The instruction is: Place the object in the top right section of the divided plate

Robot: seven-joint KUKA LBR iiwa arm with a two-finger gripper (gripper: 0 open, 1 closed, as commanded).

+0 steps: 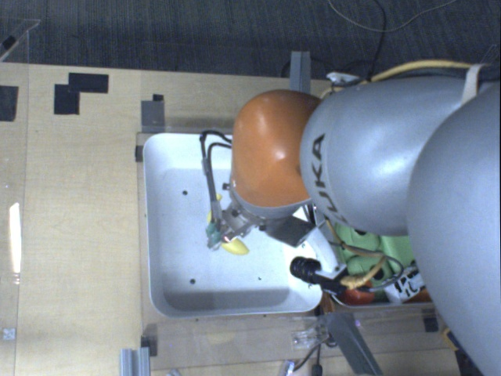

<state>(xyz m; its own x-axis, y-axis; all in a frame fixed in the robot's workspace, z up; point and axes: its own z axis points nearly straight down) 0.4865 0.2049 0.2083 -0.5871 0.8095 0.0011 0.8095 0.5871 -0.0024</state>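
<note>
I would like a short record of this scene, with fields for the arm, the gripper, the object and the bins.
arm: grey with an orange band, reaching in from the right over the left bin
gripper: low in the left bin, beside the yellow object
object: small yellow object on the bin floor
left bin: white, shallow
right side: green item partly hidden under the arm

We see black shapes (80,89) stuck on the wooden bench (70,233) at upper left, a thin cable (376,18) looping across the dark carpet (156,14) at upper right
</note>
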